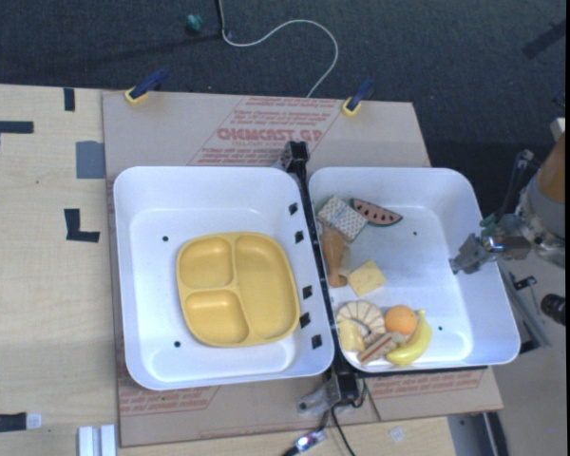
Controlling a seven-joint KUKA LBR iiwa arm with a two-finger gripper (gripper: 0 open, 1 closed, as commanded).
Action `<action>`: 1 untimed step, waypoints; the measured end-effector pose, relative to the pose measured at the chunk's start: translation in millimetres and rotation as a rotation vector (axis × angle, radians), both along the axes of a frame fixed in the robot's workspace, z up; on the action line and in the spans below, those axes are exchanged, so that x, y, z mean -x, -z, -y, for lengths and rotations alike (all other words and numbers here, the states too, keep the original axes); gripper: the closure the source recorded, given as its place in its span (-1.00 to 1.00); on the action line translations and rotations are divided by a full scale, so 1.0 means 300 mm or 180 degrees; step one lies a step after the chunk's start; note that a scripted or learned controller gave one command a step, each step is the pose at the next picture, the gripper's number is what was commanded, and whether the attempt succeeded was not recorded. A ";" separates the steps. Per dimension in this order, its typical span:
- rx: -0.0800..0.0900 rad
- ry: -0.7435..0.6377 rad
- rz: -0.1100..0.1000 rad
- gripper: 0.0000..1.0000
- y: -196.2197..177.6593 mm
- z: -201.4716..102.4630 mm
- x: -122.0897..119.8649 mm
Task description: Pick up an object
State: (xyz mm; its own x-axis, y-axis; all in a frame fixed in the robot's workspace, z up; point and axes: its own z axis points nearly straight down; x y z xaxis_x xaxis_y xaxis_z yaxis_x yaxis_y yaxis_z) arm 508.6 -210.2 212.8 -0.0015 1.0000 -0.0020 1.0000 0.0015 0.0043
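The pincer [465, 257] hovers at the right bin's [456, 190] right rim; whether it is clenched is unclear. It holds nothing. The approach step seems underway: next, reaching left to the toy food, perhaps the orange [400, 319] near the front.

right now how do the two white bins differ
The left bin holds one yellow divided plate; the right bin holds many small food items, like a banana and an orange. The gripper is at the right bin's edge, not the left's. Both are shallow and white.
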 end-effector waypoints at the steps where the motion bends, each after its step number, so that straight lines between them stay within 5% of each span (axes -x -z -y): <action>1: -0.0006 0.0000 -0.0012 1.00 -0.040 -0.002 -0.002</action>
State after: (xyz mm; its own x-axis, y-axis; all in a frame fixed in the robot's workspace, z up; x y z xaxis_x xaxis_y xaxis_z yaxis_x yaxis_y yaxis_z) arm 509.2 -209.6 224.9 -0.0015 1.0000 0.0000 1.0000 0.0015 0.0004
